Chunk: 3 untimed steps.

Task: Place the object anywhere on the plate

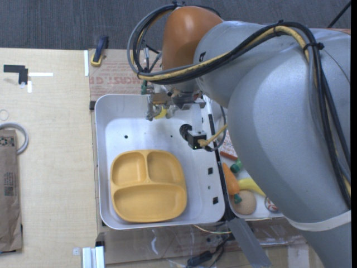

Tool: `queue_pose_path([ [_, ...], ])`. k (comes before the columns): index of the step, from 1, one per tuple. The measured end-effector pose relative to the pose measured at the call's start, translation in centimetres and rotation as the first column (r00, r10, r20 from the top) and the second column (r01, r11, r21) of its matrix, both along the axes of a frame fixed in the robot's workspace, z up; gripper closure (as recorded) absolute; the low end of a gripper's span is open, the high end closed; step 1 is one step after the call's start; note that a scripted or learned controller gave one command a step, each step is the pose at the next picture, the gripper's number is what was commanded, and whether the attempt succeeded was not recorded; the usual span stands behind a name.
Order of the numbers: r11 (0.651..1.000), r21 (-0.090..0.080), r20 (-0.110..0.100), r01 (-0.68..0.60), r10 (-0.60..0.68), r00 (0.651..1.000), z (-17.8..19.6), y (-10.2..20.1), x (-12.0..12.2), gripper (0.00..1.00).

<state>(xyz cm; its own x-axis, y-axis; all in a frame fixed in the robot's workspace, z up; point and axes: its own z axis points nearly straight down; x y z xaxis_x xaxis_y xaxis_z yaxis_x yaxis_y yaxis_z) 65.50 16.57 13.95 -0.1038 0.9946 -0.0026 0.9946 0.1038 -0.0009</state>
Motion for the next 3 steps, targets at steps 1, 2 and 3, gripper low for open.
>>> queue_pose_path([
  [1, 0.982, 0.003, -0.023, -0.190, 0.190, 0.982, -5.3, 5.5, -0.2, 1.00],
  [2, 0.988, -0.001, -0.021, 0.153, -0.153, 0.988, -5.2, 5.1, -0.2, 1.00],
  [3, 0.989, -0.004, -0.020, 0.150, -0.150, 0.988, -4.2, 5.0, -0.1, 1.00],
])
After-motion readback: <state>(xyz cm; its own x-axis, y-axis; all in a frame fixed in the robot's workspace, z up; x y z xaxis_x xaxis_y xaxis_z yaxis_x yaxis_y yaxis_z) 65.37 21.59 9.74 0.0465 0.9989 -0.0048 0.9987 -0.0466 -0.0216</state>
